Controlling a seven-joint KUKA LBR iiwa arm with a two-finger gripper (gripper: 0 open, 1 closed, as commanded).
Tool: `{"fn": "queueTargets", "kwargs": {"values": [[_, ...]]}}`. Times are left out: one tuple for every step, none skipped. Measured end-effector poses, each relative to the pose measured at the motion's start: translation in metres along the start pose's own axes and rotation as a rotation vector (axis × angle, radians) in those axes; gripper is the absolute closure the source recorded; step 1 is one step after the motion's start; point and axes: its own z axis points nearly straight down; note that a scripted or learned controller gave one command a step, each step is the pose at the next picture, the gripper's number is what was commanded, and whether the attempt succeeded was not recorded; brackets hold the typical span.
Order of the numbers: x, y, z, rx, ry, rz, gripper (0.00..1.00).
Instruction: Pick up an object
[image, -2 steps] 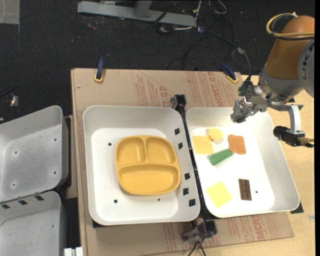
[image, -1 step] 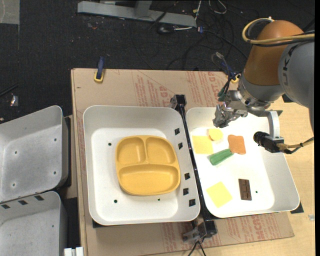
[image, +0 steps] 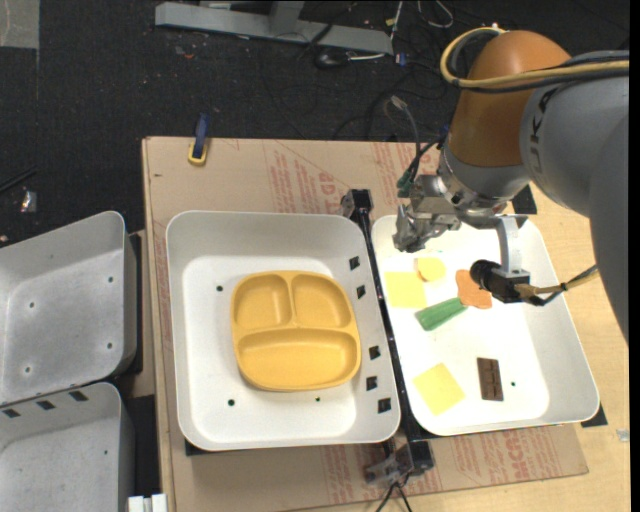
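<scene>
Claw (image: 412, 238) over two yellow squares (image: 405, 289) (one tray (image: 296, 331)).

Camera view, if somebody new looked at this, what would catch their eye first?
Probably the yellow tray, with three compartments, lying in the middle of the left bin. Next, the grey arm with its orange band reaching in from the right, its pincer over the far end of the right bin. There small pieces lie scattered: two yellow squares, a green stick, an orange bit and a brown block.
</scene>
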Motion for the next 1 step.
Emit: {"fn": "queueTargets", "kwargs": {"values": [[0.0485,-0.0027,0.0104,0.002,-0.001,0.001,1.0]]}}
